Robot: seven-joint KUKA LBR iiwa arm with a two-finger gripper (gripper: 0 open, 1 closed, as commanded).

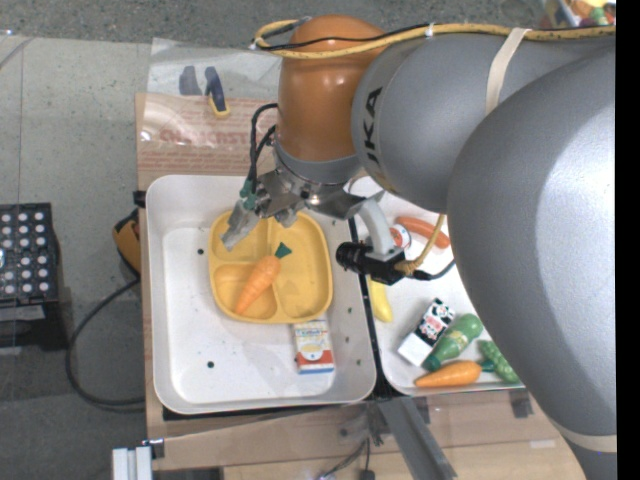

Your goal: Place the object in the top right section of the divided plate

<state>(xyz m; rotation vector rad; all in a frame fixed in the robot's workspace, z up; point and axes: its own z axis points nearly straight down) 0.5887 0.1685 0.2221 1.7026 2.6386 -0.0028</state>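
A yellow divided plate (310,283) lies in the left white bin (180,298). An orange toy carrot (258,278) with a green top lies on the plate, slanting across its middle from the lower left section toward the upper right. My gripper (248,215) hangs over the plate's upper left rim, just above and left of the carrot's green end. Its grey fingers (238,224) point down and left, and nothing shows between them. The arm's orange band and grey body hide the bin's far right corner.
A small carton (313,347) lies in the left bin below the plate. The right bin (405,373) holds a banana (380,301), a black-and-white carton (427,331), a green vegetable (458,334), another carrot (449,374) and a red item (420,230).
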